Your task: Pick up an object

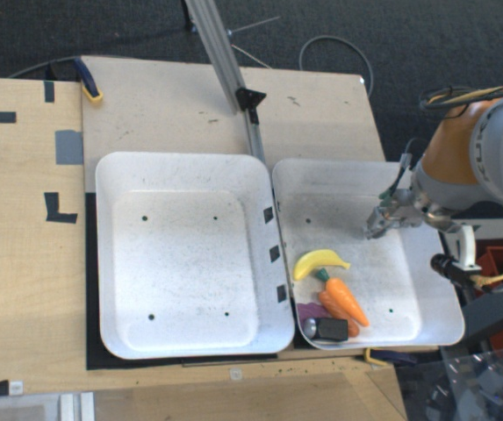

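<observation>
A banana (320, 262), a carrot (343, 301) and a dark block (331, 329) are grouped at the near-left corner of the right bin (427, 323); the banana is located farthest from the near edge. No legible writing is observed on them. The tool (381, 220) is positioned over the bin's middle, apart from the objects; its opening cannot be determined. The left bin (181, 253) adjoins on the desk (23, 226).

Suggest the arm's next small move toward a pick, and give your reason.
Probably shift the tool down-left toward the carrot and banana: it sits above the right bin, apart from the toys clustered near the front edge.
</observation>
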Motion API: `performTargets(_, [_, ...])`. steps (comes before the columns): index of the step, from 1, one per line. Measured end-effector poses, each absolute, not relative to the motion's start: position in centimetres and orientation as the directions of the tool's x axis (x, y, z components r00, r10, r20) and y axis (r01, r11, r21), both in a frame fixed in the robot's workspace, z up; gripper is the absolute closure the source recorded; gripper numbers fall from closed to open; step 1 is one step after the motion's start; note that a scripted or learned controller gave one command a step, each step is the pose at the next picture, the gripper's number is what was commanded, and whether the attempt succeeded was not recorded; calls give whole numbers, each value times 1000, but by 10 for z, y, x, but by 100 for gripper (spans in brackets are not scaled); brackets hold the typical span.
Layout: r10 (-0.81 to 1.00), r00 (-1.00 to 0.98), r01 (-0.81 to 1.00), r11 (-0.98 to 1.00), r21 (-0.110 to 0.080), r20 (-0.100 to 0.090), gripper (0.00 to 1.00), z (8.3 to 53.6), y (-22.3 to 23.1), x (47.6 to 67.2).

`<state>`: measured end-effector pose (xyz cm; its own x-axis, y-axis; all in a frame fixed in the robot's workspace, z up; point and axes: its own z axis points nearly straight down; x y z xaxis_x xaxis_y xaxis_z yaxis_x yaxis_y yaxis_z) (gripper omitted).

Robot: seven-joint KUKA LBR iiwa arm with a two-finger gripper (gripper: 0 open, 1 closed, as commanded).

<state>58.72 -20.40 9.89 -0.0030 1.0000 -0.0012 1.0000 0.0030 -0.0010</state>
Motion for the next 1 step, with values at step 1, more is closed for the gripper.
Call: performTargets(1, [1000, 0, 1000, 0, 3, -1, 100, 148, -209, 580])
